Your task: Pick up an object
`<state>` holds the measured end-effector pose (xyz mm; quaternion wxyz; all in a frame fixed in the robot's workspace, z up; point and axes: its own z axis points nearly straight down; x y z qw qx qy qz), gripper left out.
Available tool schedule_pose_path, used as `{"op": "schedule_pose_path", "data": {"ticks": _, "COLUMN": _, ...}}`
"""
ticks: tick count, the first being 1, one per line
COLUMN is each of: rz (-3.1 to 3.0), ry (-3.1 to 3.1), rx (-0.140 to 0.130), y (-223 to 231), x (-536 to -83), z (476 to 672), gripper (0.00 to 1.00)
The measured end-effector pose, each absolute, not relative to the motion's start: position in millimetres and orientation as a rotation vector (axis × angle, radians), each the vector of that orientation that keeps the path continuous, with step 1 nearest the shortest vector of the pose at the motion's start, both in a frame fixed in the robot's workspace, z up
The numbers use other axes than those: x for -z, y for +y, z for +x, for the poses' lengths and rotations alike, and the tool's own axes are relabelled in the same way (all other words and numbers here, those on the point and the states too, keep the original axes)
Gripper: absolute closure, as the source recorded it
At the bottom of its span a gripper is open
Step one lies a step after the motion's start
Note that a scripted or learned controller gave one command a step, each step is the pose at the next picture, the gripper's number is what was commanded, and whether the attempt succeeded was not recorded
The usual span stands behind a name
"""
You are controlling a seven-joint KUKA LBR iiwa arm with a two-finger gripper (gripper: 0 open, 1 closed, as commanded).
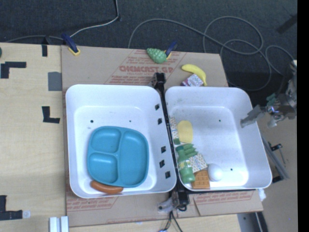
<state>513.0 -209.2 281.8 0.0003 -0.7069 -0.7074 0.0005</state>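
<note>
Stage: grasp not yet begun | gripper [263,115] at the right bin's [241,98] 3 o'clock rim; you cannot tell its state | candidates: yellow piece [185,131], white ball [215,173], at 7 o'clock | left: reach, lift.

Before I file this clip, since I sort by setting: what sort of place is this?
Probably a robot test bench in a lab: two white bins on a cardboard sheet, toy food like a banana, and loose cables on dark carpet.
</note>
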Motion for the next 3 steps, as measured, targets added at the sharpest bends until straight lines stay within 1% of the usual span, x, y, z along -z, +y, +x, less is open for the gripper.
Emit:
{"op": "schedule_pose_path", "data": {"ticks": 1, "rz": -2.216, "ry": -2.219, "rx": -0.004, "y": -222, "x": -166, "z": 570.8, "gripper": 0.0}}
{"op": "schedule_pose_path", "data": {"ticks": 2, "rz": -2.221, "ry": -2.228, "rx": 0.003, "y": -171, "x": -87, "z": 621.9, "gripper": 0.0}}
{"op": "schedule_pose_path", "data": {"ticks": 3, "rz": -2.222, "ry": -2.227, "rx": 0.003, "y": -153, "x": -86, "z": 669.6, "gripper": 0.0}}
